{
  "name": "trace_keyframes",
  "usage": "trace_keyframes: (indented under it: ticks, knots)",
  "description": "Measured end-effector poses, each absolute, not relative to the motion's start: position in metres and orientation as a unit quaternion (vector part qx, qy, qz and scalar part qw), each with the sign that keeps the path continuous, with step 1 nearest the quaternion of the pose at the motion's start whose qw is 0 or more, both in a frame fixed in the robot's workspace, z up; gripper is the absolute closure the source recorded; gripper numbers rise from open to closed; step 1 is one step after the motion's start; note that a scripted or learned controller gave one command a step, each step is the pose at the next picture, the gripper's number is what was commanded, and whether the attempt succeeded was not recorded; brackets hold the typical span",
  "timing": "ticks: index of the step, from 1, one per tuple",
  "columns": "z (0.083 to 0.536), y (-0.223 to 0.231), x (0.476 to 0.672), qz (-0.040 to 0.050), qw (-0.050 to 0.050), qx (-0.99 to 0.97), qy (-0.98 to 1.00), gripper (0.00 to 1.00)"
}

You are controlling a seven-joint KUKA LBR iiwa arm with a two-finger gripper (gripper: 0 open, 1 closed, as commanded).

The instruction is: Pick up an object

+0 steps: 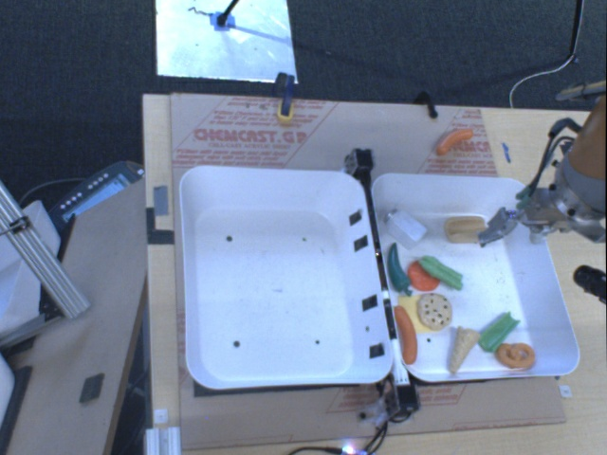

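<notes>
Toy food (436, 311) in right bin (545, 282) | claw (500, 227) beside tan bread piece (464, 228) | finger state cannot tell

From my seat, the left bin (275, 282) offers a wide bare floor with open passage anywhere inside its walls. The right bin (545, 292) is tighter: its 6 o'clock half is crowded by the cookie (434, 311), cone (461, 347), pretzel (517, 354), green pods (498, 331) and the carrot (406, 335) along the divider. Toward 12 o'clock the bread piece (464, 228) and a white block (407, 226) stand, with bare floor between them and along the 3 o'clock wall.
</notes>
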State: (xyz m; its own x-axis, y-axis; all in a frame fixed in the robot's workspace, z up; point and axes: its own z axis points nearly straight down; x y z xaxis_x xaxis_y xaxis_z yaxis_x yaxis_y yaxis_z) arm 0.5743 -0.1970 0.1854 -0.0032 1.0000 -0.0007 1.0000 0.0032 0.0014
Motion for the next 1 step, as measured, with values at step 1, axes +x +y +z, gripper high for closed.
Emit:
trace_keyframes:
  ticks: [1]
  knots:
    - [0.1965,-0.197,0.5754,0.0013,0.002,0.705,0.709,1.0]
